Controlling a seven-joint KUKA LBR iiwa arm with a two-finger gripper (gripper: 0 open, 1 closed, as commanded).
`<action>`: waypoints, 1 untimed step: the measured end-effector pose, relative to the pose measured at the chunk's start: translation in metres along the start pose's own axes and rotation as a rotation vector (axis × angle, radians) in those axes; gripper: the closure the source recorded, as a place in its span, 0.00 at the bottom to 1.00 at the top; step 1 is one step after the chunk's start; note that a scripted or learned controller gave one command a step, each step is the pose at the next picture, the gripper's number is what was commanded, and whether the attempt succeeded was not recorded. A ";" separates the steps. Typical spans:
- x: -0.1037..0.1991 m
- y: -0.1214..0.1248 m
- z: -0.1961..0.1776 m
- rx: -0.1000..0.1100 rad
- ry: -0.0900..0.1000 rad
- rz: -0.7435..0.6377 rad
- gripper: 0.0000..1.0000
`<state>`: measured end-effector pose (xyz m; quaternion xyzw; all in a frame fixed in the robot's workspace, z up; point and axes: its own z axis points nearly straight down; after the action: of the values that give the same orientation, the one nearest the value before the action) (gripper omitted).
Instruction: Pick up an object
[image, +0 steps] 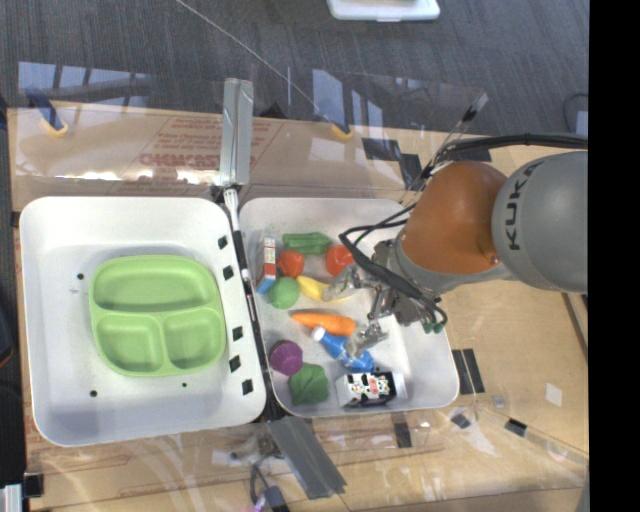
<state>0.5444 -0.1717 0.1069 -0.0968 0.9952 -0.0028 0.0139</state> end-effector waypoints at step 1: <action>0.021 0.050 0.013 -0.008 0.026 0.070 0.00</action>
<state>0.5146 -0.1270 0.0926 -0.0621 0.9981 0.0006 0.0008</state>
